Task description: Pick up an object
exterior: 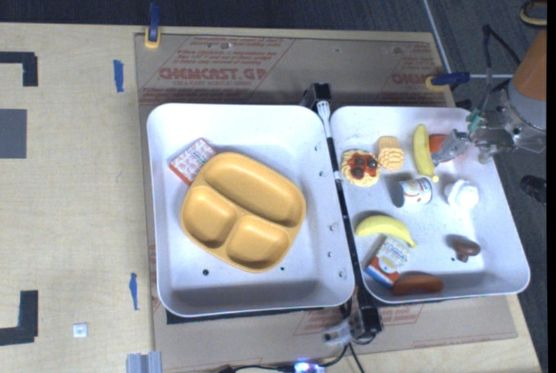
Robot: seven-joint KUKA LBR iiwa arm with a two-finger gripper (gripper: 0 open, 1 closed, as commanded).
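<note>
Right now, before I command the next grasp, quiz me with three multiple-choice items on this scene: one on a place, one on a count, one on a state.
1. Where does the yellow divided tray lie?
A. left bin
B. right bin
C. on the bench outside the bins

2. How many bananas are in the right bin?
A. none
B. two
C. five

3. How does the yellow divided tray sit?
A. upside down
B. open side up
C. standing on edge

Key: 1 A, it sits in the left bin. 2 B, one banana near the far wall, another banana nearer. 3 B, its three compartments face up.
</note>
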